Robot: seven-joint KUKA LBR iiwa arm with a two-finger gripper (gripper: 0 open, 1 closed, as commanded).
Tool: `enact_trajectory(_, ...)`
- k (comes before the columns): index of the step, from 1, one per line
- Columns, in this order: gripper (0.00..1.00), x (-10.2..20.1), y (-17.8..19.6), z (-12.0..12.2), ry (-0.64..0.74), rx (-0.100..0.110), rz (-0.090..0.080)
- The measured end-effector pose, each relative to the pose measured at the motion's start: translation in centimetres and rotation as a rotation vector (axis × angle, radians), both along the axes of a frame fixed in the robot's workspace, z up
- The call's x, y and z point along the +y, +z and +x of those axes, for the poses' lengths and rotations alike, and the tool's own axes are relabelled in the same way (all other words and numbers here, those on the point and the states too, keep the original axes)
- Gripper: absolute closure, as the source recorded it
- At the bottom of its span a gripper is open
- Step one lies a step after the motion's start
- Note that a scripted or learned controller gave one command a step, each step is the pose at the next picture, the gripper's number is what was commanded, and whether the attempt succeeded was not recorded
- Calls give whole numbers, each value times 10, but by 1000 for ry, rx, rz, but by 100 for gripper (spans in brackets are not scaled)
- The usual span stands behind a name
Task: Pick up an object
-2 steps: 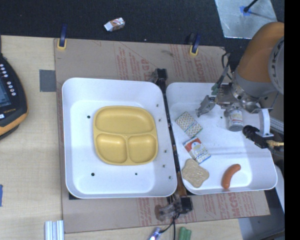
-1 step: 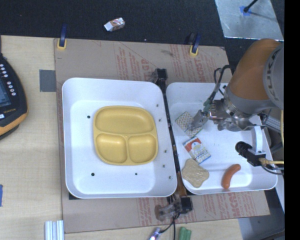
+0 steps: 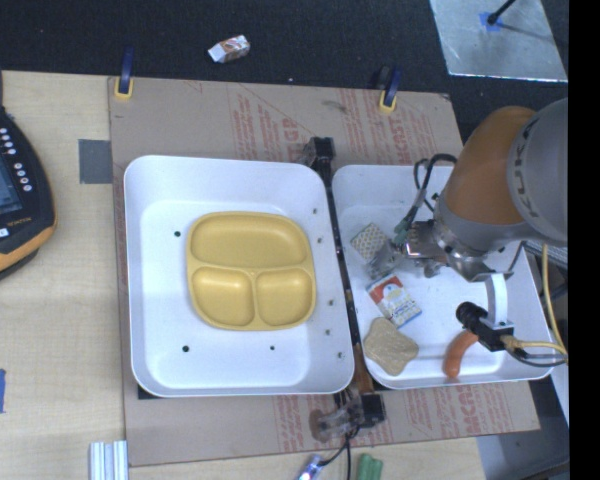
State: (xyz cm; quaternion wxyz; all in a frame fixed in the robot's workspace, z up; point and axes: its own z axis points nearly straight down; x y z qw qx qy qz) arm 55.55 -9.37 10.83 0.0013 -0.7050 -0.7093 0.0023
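In the right bin (image 3: 352,190), my gripper (image 3: 390,256) reaches in from the right, low over the bin's left half. It sits just right of a small grey-beige textured square (image 3: 367,238) and just above a red, white and blue packet (image 3: 395,301). A tan, stone-like lump (image 3: 390,347) lies near the bin's front left corner. An orange carrot-shaped piece (image 3: 457,354) rests by the front wall. The arm's grey and orange wrist (image 3: 490,188) covers the bin's right side.
The left bin (image 3: 150,268) holds a yellow divided plate (image 3: 250,268). An orange-edged handheld pendant (image 3: 5,193) lies on the bench at far left. A small wrapped item (image 3: 229,49) lies on the dark floor beyond the bench. Clamps hold the cardboard's back edge.
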Motion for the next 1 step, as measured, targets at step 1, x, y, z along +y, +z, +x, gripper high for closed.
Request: enact_trajectory(1,0,-2,-17,-26,0,-1,1)
